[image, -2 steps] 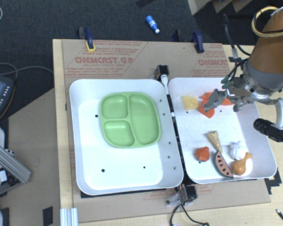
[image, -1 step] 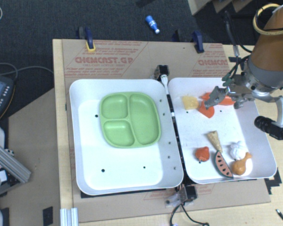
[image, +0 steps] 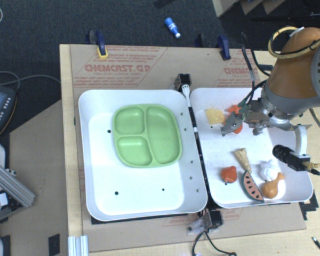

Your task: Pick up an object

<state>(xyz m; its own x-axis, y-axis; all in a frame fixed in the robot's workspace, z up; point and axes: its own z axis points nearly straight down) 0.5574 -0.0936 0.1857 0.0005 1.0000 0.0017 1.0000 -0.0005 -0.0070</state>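
The right bin [image: 288,197] holds several toy foods. A yellow piece [image: 215,116] and a small orange-red piece [image: 233,110] lie at its back left. A tan cone [image: 241,158], a red piece [image: 229,174], a watermelon slice [image: 252,187], a white lump [image: 268,169] and a drumstick [image: 272,185] lie toward the front. My gripper [image: 245,128] hangs over the back of this bin, just right of the yellow piece. Its fingers stand apart, open, with bare bin floor between them. The left finger [image: 232,126] is right beside the orange-red piece.
The left bin [image: 96,159] holds a green divided plate [image: 148,135]. A ridge [image: 194,143] separates the two bins. A black fitting [image: 289,158] on the arm juts over the right bin's right side. Blue clamps [image: 101,41] sit at the bench's back edge.
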